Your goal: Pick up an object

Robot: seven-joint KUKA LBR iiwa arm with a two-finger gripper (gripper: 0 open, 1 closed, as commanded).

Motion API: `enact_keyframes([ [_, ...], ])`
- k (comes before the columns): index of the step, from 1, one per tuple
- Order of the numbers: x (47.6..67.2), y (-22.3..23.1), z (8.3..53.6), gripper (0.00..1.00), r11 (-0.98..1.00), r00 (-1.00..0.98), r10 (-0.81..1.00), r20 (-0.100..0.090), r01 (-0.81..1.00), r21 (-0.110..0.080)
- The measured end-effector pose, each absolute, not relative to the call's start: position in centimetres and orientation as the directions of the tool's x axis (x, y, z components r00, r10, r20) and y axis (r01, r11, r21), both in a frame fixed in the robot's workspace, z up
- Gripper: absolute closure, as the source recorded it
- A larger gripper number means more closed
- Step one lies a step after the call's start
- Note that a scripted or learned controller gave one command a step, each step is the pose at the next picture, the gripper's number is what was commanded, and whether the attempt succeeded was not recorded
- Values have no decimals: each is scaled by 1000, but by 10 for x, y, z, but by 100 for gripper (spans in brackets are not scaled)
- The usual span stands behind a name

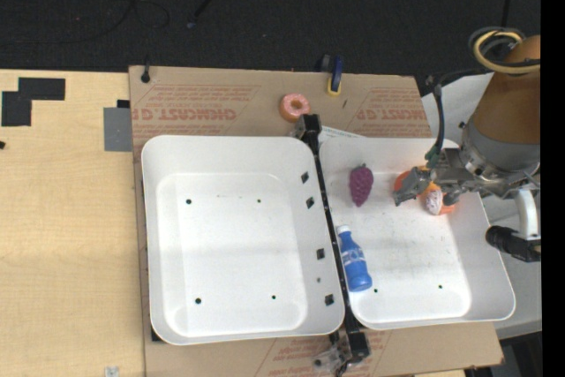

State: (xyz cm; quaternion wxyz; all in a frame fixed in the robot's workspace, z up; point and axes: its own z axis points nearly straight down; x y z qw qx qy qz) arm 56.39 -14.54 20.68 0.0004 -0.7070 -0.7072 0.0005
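Two white bins sat side by side on the bench, and the action was all in the right bin (477, 300), where the arm (512, 106) reached in from the right. Its gripper (430, 188) hung low over the bin's upper right part, right at a small orange-and-white object (434, 201); whether that object sat between the fingers or merely beside them, I could not tell, nor how wide the pincer stood. Left of the gripper, apart from it, lay a purple grape bunch (360, 184), long axis roughly up-down in the view. Lower left, against the divider, lay a blue bottle (353, 259), white cap toward the back, well apart from the gripper. Nothing stood between pincer and grapes. A pink doughnut ring (294, 108) rested outside on the cardboard behind the bins.
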Motion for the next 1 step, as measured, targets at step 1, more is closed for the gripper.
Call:
enact_keyframes([
  [1, 599, -99, 107, 0, 4, -4, 1000, 4, 1000, -10],
])
